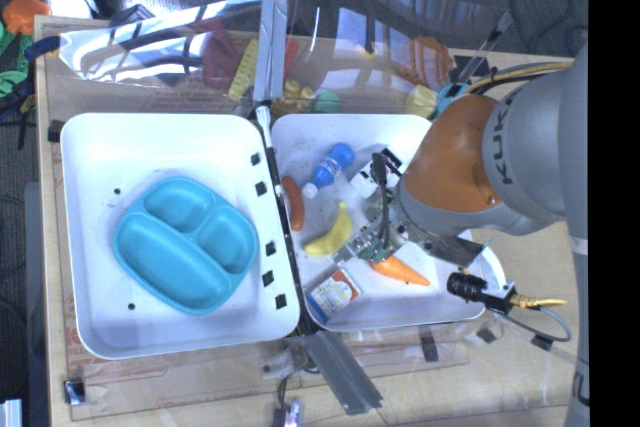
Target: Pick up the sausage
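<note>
Camera view: sausage (293,202) lies lengthwise along left wall of right bin (420,317), at 9 o'clock from banana (333,233). Hand (380,237) hovers by carrot (397,268); cannot tell its opening or any hold. Judgement: toy-light, smooth, likely slippery; grip across middle, wall crowds one side.

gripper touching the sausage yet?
Apart. The camera view shows white bin floor and the banana between the gripper and the sausage at the bin's left wall.

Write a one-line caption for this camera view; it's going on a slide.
Grey KUKA arm's hand hovers in the right white bin near an orange carrot, beside the reddish-brown sausage.
</note>
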### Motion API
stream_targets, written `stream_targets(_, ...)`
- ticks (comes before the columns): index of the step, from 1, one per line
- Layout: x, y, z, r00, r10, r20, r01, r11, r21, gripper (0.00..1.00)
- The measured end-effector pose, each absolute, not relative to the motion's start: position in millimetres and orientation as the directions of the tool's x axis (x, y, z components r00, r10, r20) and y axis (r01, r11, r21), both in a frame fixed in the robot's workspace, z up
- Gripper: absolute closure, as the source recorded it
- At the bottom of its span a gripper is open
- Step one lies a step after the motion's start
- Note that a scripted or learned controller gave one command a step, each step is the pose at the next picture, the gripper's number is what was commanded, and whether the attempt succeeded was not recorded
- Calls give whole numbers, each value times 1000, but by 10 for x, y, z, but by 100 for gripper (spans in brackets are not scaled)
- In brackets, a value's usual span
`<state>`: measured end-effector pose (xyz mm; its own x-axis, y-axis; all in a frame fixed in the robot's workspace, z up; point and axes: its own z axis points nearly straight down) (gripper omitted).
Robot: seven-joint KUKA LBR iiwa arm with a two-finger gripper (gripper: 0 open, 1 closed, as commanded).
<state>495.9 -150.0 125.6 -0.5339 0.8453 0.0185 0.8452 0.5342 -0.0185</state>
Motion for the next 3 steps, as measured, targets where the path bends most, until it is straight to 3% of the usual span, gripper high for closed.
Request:
stream_targets(1,4781,-1067,895,-549,836,-6,836,549,-3,100)
stream_targets(3,4801,-1062,975,-629,778,-10,778,629,-5,100)
